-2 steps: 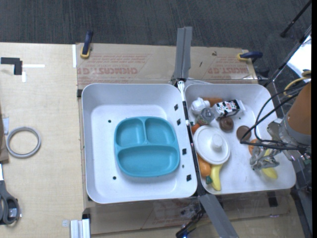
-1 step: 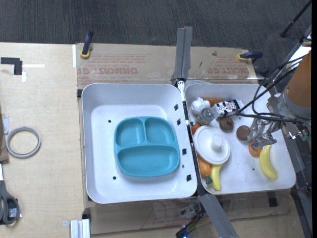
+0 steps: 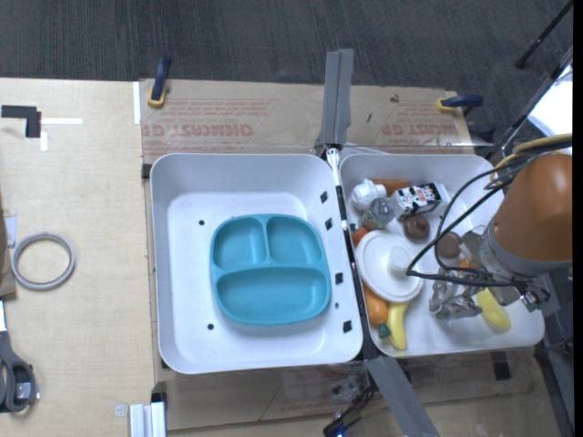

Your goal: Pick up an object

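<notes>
From my screen, the closest things lie along the near edge of the bench. In the right bin [image 3: 524, 337], by its near wall, I see a yellow banana [image 3: 396, 324] with an orange fruit [image 3: 377, 309] touching it, close to the wall shared with the other bin. A second yellow banana [image 3: 493, 309] lies by the near right corner of that bin.

The pincer [image 3: 455, 300] is down in the right bin, just beside that second banana. I cannot tell if it is clenched or released, and I see nothing clearly held in it. The grey arm with its orange band [image 3: 545, 206] comes in above it from the right edge of the bench.

A bit farther back in the right bin sits a round white dish [image 3: 388, 264], near the shared wall. Behind it are a brown ball-like thing [image 3: 416, 228], a small grey and white toy [image 3: 373, 198] and a little black and white box [image 3: 422, 195], all crowded by the far wall. Those are the things to pick from.

The left bin [image 3: 178, 271] holds a blue tray [image 3: 271, 269] with three parts, lying flat in the middle.

Out by the left edge of the bench I see a grey ring [image 3: 41, 260]. Along the far edge, a brown cardboard sheet [image 3: 228, 116] lies under the bins, with a clamp [image 3: 160, 82] at its far left corner.
</notes>
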You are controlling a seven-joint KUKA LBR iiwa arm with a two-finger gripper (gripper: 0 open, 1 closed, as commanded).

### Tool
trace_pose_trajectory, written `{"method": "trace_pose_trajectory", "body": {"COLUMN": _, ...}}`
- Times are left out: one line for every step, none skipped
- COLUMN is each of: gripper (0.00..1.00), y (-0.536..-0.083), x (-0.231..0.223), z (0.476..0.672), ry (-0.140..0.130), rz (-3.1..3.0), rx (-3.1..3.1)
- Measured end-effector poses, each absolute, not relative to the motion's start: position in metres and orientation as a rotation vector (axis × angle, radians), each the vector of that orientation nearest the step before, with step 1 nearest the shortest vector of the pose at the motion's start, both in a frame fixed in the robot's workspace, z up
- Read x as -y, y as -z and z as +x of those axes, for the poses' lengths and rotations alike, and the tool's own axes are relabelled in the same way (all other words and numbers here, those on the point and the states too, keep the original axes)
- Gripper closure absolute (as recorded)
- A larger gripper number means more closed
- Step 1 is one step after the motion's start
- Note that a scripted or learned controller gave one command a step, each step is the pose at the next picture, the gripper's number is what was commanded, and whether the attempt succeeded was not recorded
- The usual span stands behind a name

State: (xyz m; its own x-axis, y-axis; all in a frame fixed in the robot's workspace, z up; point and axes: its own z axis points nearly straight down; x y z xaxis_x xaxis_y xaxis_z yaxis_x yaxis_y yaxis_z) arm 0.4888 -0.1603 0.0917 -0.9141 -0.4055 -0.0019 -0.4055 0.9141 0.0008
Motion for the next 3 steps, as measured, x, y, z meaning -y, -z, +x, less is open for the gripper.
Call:
{"method": "trace_pose_trajectory", "body": {"gripper": 0.00, "y": -0.092, "x": 0.160, "z": 0.489, "ry": -0.002, "rz": -0.651, "rx": -3.072}}
{"method": "trace_pose_trajectory", "body": {"gripper": 0.00, "y": -0.094, "x": 0.221, "z": 0.605, "ry": 0.002, "rz": -0.719, "rx": -3.051}}
{"method": "trace_pose_trajectory", "body": {"gripper": 0.00, "y": -0.093, "x": 0.201, "z": 0.559, "ry": 0.000, "rz": -0.555, "rx": -3.087}}
